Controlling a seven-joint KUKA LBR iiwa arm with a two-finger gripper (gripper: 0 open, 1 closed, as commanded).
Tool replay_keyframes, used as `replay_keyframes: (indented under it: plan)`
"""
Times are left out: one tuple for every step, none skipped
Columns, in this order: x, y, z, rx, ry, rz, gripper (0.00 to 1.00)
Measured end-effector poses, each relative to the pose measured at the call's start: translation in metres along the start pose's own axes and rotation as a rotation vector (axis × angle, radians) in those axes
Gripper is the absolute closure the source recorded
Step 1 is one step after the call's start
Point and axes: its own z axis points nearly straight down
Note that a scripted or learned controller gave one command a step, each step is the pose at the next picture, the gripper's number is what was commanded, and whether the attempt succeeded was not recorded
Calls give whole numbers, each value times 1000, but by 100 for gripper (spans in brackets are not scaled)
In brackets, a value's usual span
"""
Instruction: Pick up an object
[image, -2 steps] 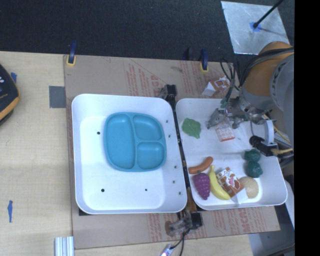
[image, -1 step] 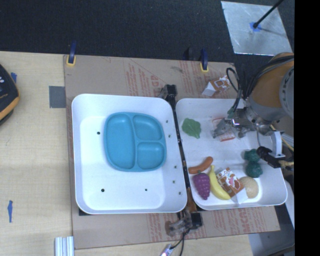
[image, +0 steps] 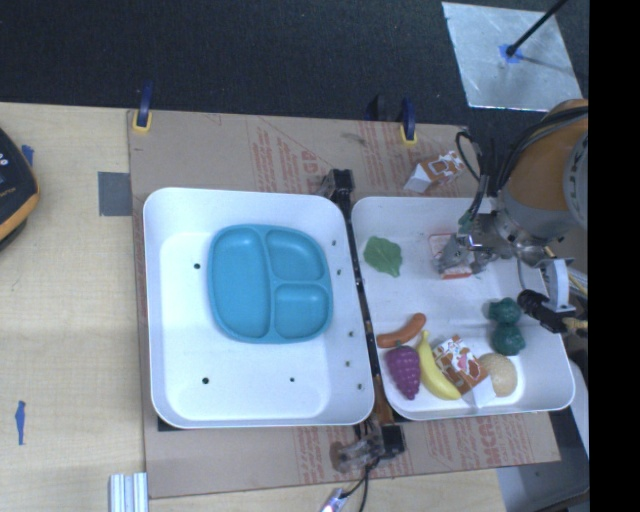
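Two white bins side by side, left bin (image: 170, 400) holding a blue divided plate (image: 269, 282), right bin (image: 400, 215) with gripper (image: 458, 255) low at its upper middle, grip state unclear, green leaf (image: 383, 255), banana (image: 434, 371), sausage (image: 401, 329), grapes (image: 404, 370), broccoli (image: 506, 325).

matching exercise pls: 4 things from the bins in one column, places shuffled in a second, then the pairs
Things:
1. blue divided plate
2. green leaf toy
3. toy hot dog
4. end effector

Places:
A. over the upper part of the right bin, right of the leaf
B. lying alone in the left bin
C. just above the purple grapes and banana
D. upper left of the right bin, by the divider

Pairs: 1-B, 2-D, 3-C, 4-A
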Motion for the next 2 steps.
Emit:
replay_keyframes:
  plan:
    - [60,-33,-31,-1,2,0,100]
    - [125,-45,-110,-3,3,2,100]
